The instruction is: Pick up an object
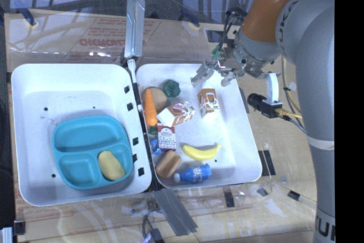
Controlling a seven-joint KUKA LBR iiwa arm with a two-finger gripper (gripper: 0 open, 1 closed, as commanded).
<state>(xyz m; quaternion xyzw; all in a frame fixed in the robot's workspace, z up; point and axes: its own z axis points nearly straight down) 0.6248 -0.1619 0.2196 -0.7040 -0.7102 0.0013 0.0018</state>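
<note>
My gripper [215, 75] hangs over the back of the right bin [242, 148], its two grey fingers spread apart and open with nothing between them. Just below it lies a small orange and white carton [209, 102]. Further left in that bin are a dark green lump [172, 88], a carrot [149, 108], a brown bread-like piece [159, 98], and two red and white packets [181, 114]. Toward the front lie a banana [201, 151], a hot dog [168, 163] and a blue bottle [194, 174].
The left bin [34, 94] holds a blue divided tray [85, 145] with a yellow potato-like item [111, 165] in its right front compartment. A metal post [134, 25] stands at the back between the bins. Cables run along the arm at right.
</note>
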